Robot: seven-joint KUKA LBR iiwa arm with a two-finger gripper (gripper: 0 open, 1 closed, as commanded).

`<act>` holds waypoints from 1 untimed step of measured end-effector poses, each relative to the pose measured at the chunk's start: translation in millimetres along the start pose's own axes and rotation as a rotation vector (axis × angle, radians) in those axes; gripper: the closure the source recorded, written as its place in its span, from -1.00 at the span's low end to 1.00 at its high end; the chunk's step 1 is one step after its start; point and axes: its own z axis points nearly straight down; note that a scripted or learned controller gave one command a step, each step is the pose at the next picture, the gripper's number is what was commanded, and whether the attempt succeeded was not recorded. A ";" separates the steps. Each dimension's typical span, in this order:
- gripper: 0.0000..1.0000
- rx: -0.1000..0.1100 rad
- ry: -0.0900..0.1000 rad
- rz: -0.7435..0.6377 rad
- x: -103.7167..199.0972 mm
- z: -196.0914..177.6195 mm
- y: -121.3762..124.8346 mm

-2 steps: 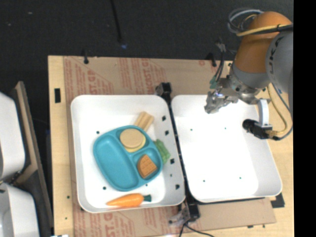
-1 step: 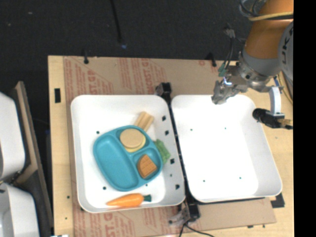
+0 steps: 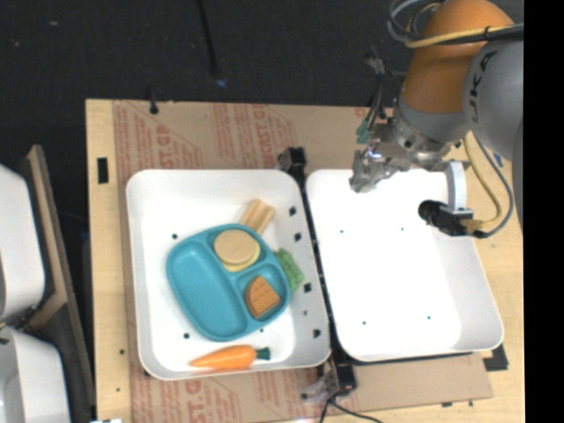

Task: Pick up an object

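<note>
A blue divided plate (image 3: 211, 293) lies in the left bin (image 3: 145, 201), holding a round tan cookie (image 3: 238, 248) and a brown waffle-like piece (image 3: 263, 297). An orange carrot (image 3: 226, 357) lies near that bin's front wall. A tan wooden block (image 3: 258, 214) sits behind the plate, and a green piece (image 3: 292, 270) pokes out at the plate's right. My gripper (image 3: 366, 176) hangs over the far left corner of the right bin (image 3: 458, 324), with nothing visible between its fingers.
The grey arm with its orange band (image 3: 449, 33) reaches in from the upper right. A black cable and connector (image 3: 445, 216) hang over the right bin's back right. Cardboard covers the bench (image 3: 203, 135) behind the bins.
</note>
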 end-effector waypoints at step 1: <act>1.00 0.000 0.001 -0.001 58.3 10.3 -13.3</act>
